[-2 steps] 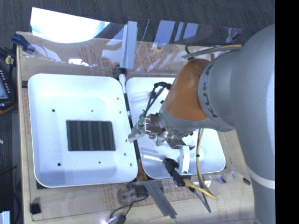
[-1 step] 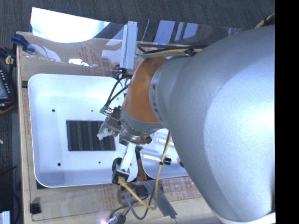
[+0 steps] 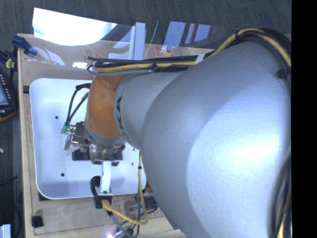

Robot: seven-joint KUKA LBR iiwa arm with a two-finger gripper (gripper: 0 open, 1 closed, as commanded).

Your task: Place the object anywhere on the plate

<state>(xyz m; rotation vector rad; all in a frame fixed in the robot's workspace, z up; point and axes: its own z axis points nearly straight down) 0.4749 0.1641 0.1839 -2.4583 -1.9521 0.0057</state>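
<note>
Grey arm (image 3: 208, 133) with orange band (image 3: 101, 108) fills the right side, reaching over the left white bin (image 3: 44, 133). Hand (image 3: 81, 145) low over bin middle; grip state cannot be told. Object and plate hidden, so no heading or long axis readable. Bare bin floor toward left and near edges. Wooden worktop (image 3: 59, 212) beneath; dark carpet (image 3: 148, 4) beyond.

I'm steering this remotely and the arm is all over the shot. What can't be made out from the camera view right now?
- Tool: its mount sits over the left bin, fingers blocked by the wrist, so open or shut is unclear.
- Object and plate: no sign of either; the arm covers most of the bench.
- Right bin: behind the arm.
- Left bin's near-right corner: behind the arm and cables.
</note>
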